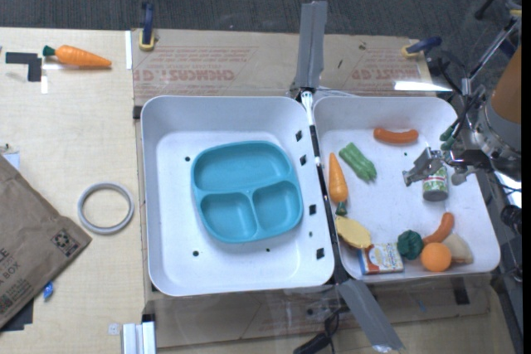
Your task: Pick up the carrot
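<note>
1. Carrot point(337, 177) lies in the right bin point(398, 108), hard against its left wall; long axis runs near-to-far, tip pointing far.
2. Look: plain orange, tapered, smooth toy-like body, fatter end toward the near side. A yellow piece point(353, 233) sits just beyond its near end.
3. Gripper point(429, 170) hovers to the carrot's right, over a small can point(435, 185); it must travel left. Whether it is open or closed I cannot tell.

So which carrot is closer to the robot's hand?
The carrot lying in the right bin, along its left wall, is closer to the hand. The other carrot lies far off on the bench, outside both bins.
</note>
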Controlling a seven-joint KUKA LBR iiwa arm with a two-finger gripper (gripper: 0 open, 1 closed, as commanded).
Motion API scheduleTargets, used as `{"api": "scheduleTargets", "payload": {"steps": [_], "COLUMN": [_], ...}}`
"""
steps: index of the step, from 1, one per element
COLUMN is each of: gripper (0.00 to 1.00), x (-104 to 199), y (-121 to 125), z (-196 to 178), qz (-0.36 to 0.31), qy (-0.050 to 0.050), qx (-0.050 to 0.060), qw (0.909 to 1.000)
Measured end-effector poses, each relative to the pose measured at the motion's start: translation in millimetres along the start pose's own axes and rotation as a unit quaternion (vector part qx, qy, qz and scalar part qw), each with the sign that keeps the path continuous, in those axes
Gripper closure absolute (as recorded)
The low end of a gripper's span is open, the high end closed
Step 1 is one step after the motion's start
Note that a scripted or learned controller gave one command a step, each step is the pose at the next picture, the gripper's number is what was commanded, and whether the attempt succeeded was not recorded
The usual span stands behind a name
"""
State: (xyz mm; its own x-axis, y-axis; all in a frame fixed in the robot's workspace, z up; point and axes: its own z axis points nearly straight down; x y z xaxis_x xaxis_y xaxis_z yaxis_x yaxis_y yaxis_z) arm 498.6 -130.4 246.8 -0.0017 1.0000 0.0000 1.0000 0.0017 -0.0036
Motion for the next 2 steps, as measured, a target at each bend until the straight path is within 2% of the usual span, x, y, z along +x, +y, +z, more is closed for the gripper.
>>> {"api": "scheduleTargets", "payload": {"steps": [1, 2], "gripper": [0.00, 0.00], "x": [17.2, 95.3], "y": [-10.6, 43.2], "z": [151.8, 56.0], "qz": [-0.086, 0.083], "qy": [0.000, 0.000], "qx": [-0.001, 0.000], "qw": [0.9963, 0.9965]}}
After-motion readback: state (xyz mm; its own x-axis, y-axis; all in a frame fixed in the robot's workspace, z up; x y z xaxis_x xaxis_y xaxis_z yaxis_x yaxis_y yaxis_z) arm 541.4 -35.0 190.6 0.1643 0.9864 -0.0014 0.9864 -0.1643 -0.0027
